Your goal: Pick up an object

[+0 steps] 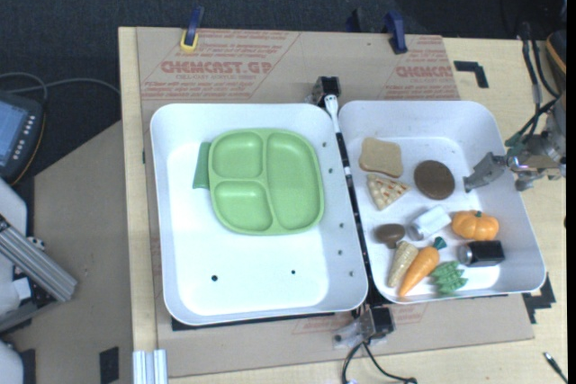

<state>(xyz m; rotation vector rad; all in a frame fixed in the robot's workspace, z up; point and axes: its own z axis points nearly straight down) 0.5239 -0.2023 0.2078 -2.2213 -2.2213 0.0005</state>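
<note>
The right bin (423,123) holds several toy foods. A bread slice (382,156) and a brown round patty (435,179) lie toward the back, with a pizza-like wedge (387,191) between them and the front. Further forward are an orange pumpkin (475,225), a white piece (432,220), a brown mushroom (390,235), a corn cob (402,262), a carrot (419,269), a black can (483,254) and a green sprig (448,280). My gripper (502,166) hangs over the right rim of this bin, just right of the patty and above the pumpkin, holding nothing that I can see.
The left bin (180,220) carries a green divided plate (265,181) on a green mat. Both bins rest on a brown board with blue and yellow clamps (191,31) at its back edge. Cables run down the right side near the arm.
</note>
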